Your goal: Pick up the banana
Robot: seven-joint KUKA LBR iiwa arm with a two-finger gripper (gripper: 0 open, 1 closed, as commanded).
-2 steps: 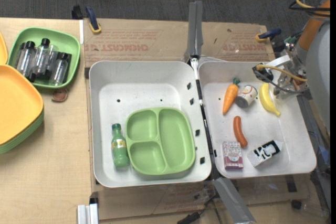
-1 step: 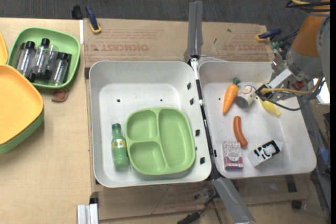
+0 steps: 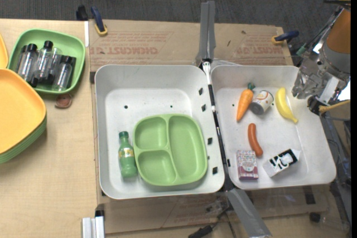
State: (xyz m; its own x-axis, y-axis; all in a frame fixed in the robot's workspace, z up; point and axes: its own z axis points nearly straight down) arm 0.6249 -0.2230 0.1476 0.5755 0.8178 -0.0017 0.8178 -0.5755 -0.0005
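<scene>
The yellow banana [image 3: 286, 105] lies in the right bin [image 3: 312, 175], near its far right corner, curved and pointing front to back. My gripper [image 3: 304, 86] hangs at the bin's right rim, just up and to the right of the banana's far end. Nothing is seen held in it. The arm's orange band [image 3: 338, 36] rises above it at the right edge of the view.
Left of the banana sit a small mug [image 3: 262, 101] and a carrot [image 3: 244, 103]; a sausage [image 3: 255, 139], a pink box [image 3: 247, 164] and a white-and-black item [image 3: 283, 161] lie nearer the front. The left bin [image 3: 111, 92] holds a green divided plate [image 3: 169, 149] and a green bottle [image 3: 127, 154].
</scene>
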